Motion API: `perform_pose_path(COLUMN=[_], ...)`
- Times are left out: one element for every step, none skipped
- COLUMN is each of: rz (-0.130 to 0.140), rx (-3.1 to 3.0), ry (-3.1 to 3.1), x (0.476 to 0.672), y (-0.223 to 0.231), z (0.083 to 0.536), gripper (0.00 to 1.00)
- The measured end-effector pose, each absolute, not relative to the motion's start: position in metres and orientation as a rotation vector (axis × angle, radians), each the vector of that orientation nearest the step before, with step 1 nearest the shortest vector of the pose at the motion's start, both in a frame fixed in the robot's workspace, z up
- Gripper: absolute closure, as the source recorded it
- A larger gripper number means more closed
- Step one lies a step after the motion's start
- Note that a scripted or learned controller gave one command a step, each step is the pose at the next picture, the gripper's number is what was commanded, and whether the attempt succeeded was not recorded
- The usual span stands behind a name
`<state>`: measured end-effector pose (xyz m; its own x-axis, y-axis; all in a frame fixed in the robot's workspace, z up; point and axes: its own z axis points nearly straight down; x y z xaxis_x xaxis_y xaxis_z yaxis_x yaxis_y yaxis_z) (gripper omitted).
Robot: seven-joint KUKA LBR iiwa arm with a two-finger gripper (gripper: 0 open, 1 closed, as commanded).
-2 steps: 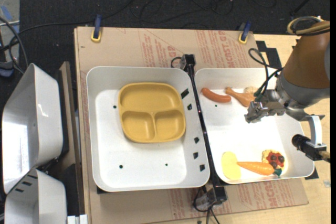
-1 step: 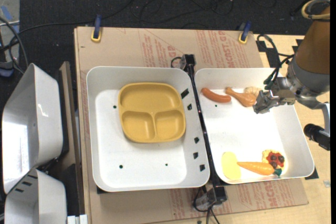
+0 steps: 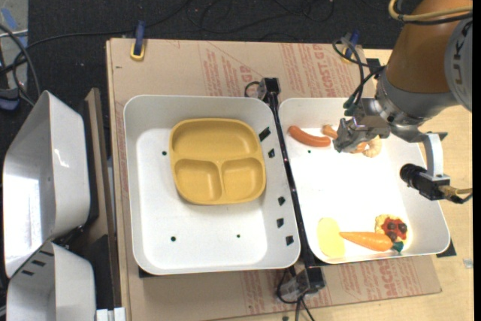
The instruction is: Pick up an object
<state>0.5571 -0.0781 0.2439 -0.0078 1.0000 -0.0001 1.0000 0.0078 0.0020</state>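
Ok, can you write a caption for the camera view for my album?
Robot claw low in the right bin beside a toy sausage; a yellow divided plate sits in the left bin.

Lighting's pretty even and bright from overhead; the two white bins (image 3: pixel 143 184) come close to blowing out, especially the floor just below the claw (image 3: pixel 352 139); shadows are soft and short, one tucked right under the claw; the dark floor far above it goes nearly black with speckly noise; the yellow tray (image 3: pixel 218 160) well left of the claw looks a bit soft; overall slightly grainy, low-res, no real edge warp.
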Motion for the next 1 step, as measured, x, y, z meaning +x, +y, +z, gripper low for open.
perform_pose_path(rz=[0.003], rx=[2.212], ry=[2.231], x=[0.5671], y=[-0.0249], z=[0.2421], gripper=[1.00])
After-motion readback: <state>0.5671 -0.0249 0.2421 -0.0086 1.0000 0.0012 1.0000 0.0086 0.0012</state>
